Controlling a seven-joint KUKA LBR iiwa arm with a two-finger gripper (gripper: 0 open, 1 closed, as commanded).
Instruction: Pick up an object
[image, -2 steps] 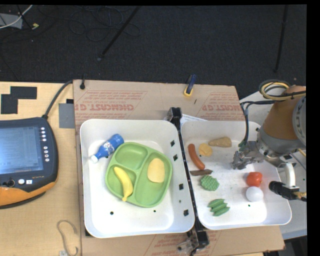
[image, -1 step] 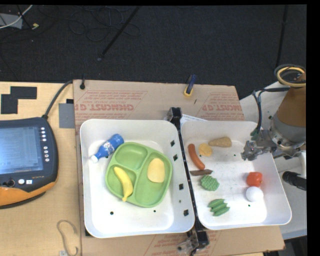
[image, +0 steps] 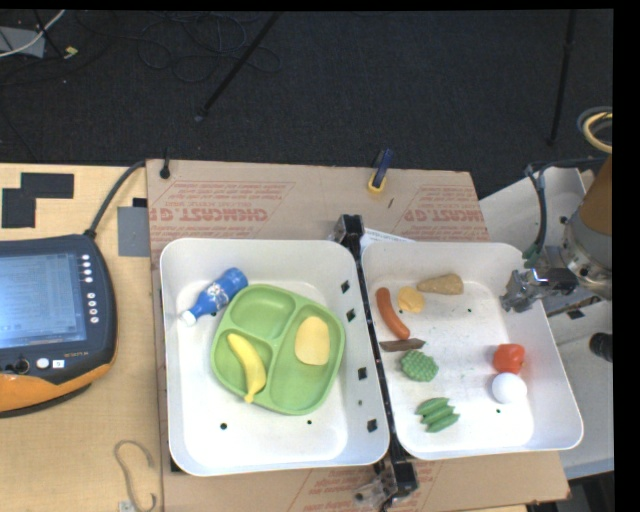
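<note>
The right bin (image: 545, 425) holds a red sausage (image: 392, 312), a yellow piece (image: 411, 299), a tan bread-like piece (image: 441, 285), a brown strip (image: 402, 345), a green broccoli-like piece (image: 419, 366), green pea pods (image: 436, 412), a red tomato (image: 509, 356) and a white ball (image: 508, 387). My gripper (image: 524, 287) hangs at the right bin's right rim, above and right of the tomato, with nothing seen between its fingers.
The left bin (image: 190, 420) holds a green divided plate (image: 285, 395) with a banana (image: 247, 365) and a yellow slice (image: 312, 341), and beside it a blue and white bottle (image: 214, 295). A teach pendant (image: 50, 315) lies at far left.
</note>
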